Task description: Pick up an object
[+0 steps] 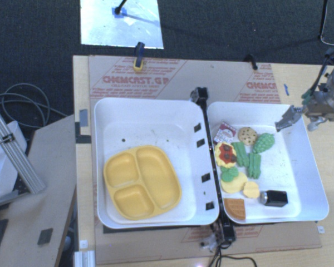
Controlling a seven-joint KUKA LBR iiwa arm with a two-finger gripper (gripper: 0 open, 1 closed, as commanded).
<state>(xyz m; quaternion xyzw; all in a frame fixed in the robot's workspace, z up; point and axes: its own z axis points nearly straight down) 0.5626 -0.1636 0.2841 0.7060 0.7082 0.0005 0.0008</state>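
Gripper (289, 118) is seen above the right bin's (309, 171) upper right part, nothing held; its opening cannot be told. Toy foods are clustered at that bin's left side: cookie (247, 135), green pieces (250, 160), black block (275, 198). A yellow tray (142, 181) is laid in the left bin (150, 113).

Worktop (172, 71) is bearing a printed cardboard sheet (156, 79), on which two white bins are sitting side by side, touching: left bin (150, 113), right bin (303, 166). A yellow clamp (138, 57) is gripping the rear edge.
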